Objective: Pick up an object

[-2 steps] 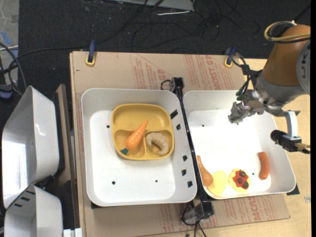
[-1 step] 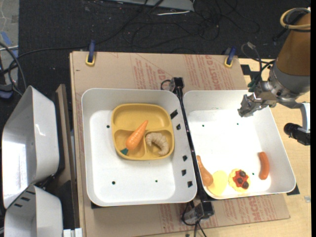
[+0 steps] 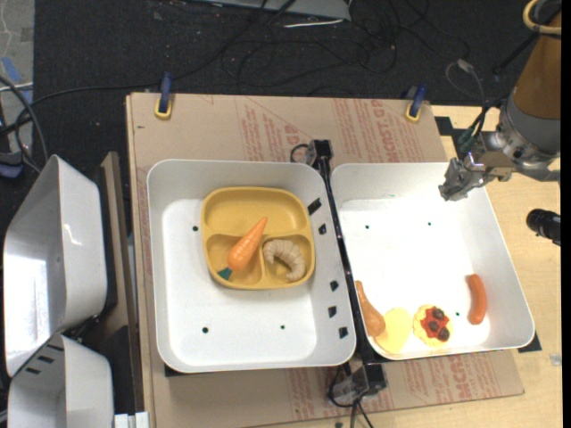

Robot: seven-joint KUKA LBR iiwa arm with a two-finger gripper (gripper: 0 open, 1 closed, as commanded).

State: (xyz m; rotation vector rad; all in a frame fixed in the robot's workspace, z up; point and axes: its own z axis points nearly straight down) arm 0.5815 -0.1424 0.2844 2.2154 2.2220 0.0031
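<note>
I see the gripper (image 3: pixel 457 185) above the right bin's (image 3: pixel 406 190) far rim. Finger state: can't tell. Sausage (image 3: pixel 478 299) lies near that bin's front.

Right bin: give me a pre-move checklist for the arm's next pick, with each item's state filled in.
1. Targets present in the right bin: sausage, drumstick, small pizza. Ok.
2. Gripper over the right bin: at its upper right corner, far from the food along the near edge. Not ok.
3. Gripper carrying nothing: nothing visible in it. Ok.
4. Jaws open: too small to make out. Cannot tell.
5. Sausage clear of its neighbours: lies apart, near the right wall. Ok.
6. Drumstick free to grasp: lies against the left wall and touches a yellow piece. Not ok.
</note>
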